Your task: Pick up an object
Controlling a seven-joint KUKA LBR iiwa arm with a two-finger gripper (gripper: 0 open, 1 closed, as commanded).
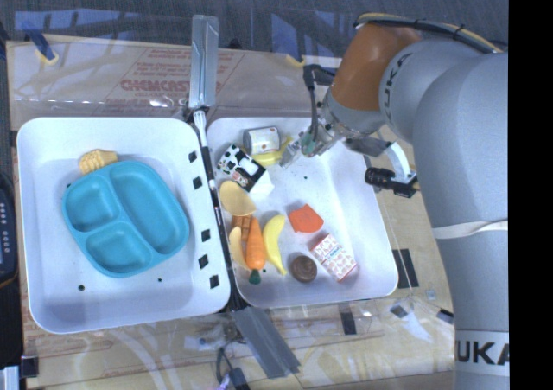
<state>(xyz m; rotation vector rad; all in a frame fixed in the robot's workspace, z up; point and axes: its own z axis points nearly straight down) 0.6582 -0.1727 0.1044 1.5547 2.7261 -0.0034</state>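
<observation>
Your claw (298, 148) sits low in the far part of the right bin (367, 207), just beside a yellow item (270, 157) and a small white-and-grey box (260, 138) tucked near the far wall; from this angle you cannot tell how the claw is set, and nothing shows plainly gripped in it. Just left of that, a black-and-white spotted piece (230, 158) lies against the left wall, touching a dark-and-white packet (251, 174). Come nearer and you have a tan spoon-shaped piece (236, 198), then a carrot (254, 246) lying lengthwise with a banana (275, 241) right beside it on the right. To the right of the banana, an orange wedge (305, 220) rests on the bin floor, with a brown round disc (303, 268) and a red-and-white patterned carton (333, 258) near the front wall, close together. Over in the left bin (34, 233), a blue divided plate (125, 217) lies flat in the middle, and a yellow corn cob (97, 159) touches its far left rim. The grey arm (449, 120), its orange band (367, 64) above the wrist, comes in from the right over the surface (104, 68).
</observation>
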